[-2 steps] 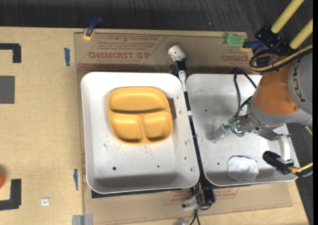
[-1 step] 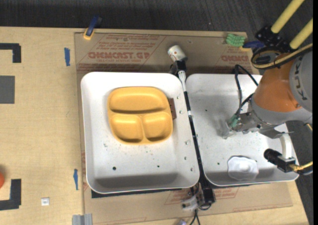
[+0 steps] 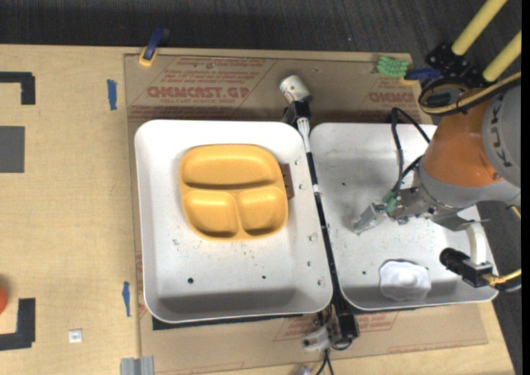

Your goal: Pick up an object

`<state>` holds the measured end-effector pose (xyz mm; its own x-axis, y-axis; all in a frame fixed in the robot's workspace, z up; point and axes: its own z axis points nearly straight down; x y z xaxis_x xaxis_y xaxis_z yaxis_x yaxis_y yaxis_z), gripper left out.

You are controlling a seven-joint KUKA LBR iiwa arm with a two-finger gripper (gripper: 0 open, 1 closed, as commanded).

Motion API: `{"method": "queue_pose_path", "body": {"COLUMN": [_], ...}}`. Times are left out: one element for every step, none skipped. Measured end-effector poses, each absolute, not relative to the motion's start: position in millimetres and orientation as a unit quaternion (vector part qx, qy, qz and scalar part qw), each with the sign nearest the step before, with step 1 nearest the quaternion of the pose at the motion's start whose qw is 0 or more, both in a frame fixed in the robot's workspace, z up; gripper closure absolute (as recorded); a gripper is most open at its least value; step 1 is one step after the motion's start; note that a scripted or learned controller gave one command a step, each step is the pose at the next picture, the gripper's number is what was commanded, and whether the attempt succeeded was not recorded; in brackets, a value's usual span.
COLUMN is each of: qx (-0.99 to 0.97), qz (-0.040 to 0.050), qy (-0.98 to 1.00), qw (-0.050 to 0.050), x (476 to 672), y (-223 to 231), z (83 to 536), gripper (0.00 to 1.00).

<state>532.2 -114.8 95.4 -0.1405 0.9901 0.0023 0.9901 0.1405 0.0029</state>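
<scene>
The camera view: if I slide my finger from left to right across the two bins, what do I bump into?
Yellow three-compartment plastic tray in the left white bin → grey metal gripper over the right white bin → white crumpled object → orange-banded grey arm.

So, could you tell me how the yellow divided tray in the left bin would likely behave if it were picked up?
The yellow tray looks like moulded plastic, so probably stiff and light for its size. It is broad with rounded, glossy edges, so it may slip from a narrow pinch. Lying flat in the left bin, it seems unlikely to roll.
</scene>
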Motion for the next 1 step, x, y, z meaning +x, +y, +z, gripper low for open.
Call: {"method": "queue_pose_path", "body": {"qx": [0.656], "qz": [0.0019], "qy": [0.755], "qw": [0.0], "x": [532.2], "y": [-114.8], "z": [95.4], "gripper": [0.0]}}
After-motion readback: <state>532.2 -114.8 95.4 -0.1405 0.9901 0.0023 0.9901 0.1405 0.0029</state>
